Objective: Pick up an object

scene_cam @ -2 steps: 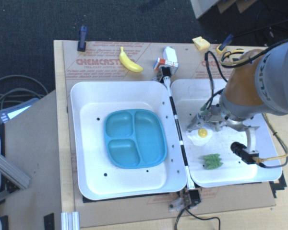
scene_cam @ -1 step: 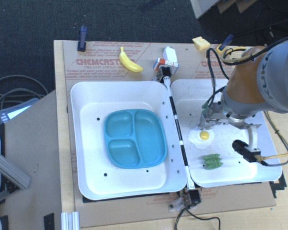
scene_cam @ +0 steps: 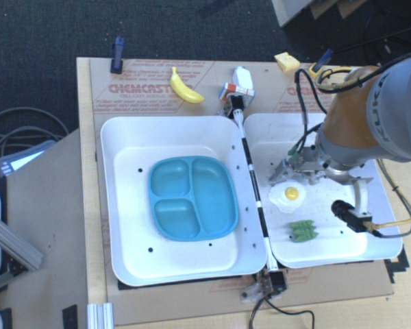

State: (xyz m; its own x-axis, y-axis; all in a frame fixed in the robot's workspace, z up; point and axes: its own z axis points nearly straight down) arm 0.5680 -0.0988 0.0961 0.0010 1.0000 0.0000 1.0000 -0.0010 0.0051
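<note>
Red "CHEMCAST" lettering runs across the bench [scene_cam: 140,88] at upper left, beside a yellow banana [scene_cam: 185,88]. At right of frame, the jaws [scene_cam: 282,173] hang just above a fried egg toy [scene_cam: 288,197] in the right bin [scene_cam: 329,252]; whether they are apart I cannot tell.

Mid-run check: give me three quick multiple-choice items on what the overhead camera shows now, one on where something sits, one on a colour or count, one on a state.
1. Where does the fried egg toy lie?
A. in the left bin
B. in the right bin
C. on the cardboard behind the bins

2. How many compartments has the blue plate?
A. two
B. three
C. five

3. How does the banana stand to the bins?
A. outside them, on the cardboard
B. on the blue plate
C. beside the green toy

Answers: 1 B, the egg rests on the floor of the right bin, next to the gripper. 2 B, two ridges split the plate in three. 3 A, it lies behind the left bin.
</note>
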